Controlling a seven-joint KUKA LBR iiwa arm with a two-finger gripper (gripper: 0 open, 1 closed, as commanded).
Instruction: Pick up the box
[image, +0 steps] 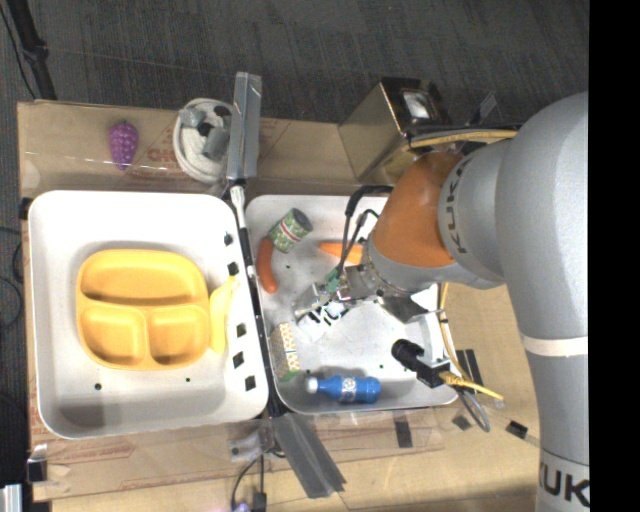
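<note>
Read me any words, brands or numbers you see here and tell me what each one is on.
"KUKA": on the grey arm, letters running vertically.
"KU": partial, low on the arm's base.
Box, can and blue bottle labels: too small and blurred to read.

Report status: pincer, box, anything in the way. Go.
Pincer low in right bin, finger state unclear. Box flat by left wall, not held. Blue bottle beside it.

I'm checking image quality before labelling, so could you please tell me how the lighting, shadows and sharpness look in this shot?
Camera view: even, soft light overall; the left bin shows a grey shadow along its lower inside wall; the arm shades the right bin beneath it; the gripper area is cluttered and slightly soft; the yellow tray and blue bottle read clearly.
</note>
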